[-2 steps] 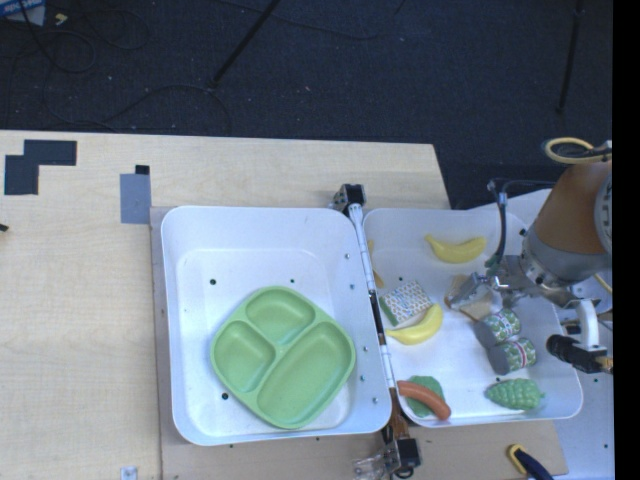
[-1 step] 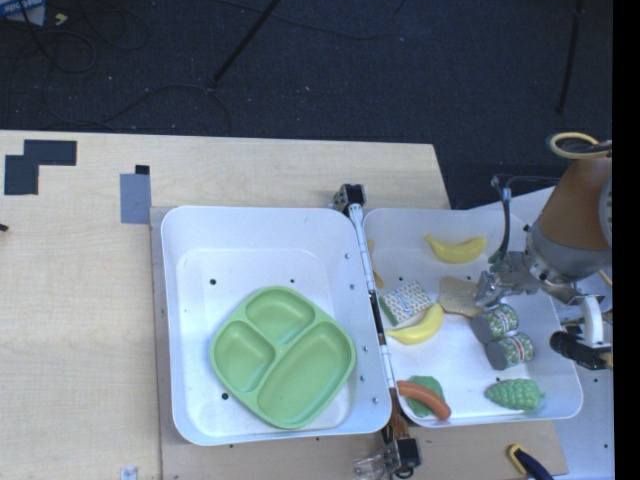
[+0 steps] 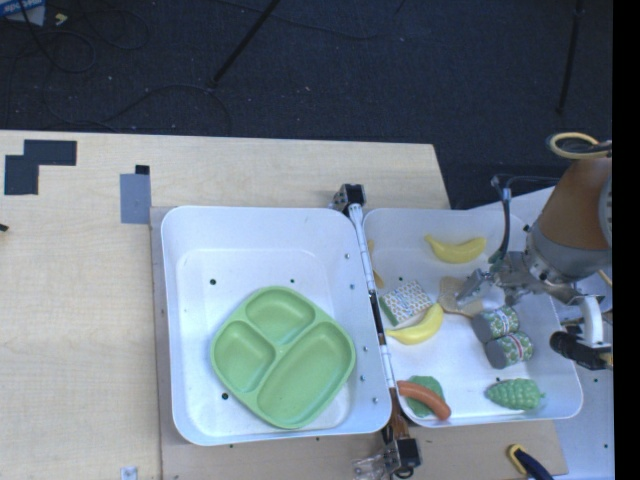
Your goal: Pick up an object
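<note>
Carefully centre the gripper point(image 3: 505, 336), fingers spread with nothing between them, over the green toy grape bunch point(image 3: 515, 395) lying near the fingertips, toward the right bin point(image 3: 470, 220)'s front rim; straddle its narrow width, descend fully, then close before lifting.

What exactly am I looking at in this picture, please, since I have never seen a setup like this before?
This is one camera fixed above a bench, looking down at a slant. The grey and orange thing at the right is a robot arm; its gripper is low over the right bin, beside a tan piece. I cannot tell whether it holds anything. Two white bins sit side by side. The left bin holds a green tray with three compartments. The right bin holds toy food: two bananas, a checkered block, a sausage on a green leaf, green grapes and two grey rolls.
</note>
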Robot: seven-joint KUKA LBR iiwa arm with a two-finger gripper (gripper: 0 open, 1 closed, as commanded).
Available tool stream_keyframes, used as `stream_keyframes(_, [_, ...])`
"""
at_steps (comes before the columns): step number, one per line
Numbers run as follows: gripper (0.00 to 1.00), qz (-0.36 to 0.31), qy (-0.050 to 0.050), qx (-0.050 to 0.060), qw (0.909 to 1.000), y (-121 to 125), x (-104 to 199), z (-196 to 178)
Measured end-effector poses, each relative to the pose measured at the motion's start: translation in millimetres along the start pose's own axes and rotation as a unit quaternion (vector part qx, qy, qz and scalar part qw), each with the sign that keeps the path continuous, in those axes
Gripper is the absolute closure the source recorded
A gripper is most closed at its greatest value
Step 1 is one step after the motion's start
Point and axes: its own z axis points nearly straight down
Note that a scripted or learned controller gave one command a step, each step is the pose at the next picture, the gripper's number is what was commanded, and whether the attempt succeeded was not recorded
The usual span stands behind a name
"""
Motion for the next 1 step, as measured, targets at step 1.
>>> stream_keyframes(1, [1.0, 0.001, 0.0, 0.001, 1.0, 0.0, -0.8, -9.6])
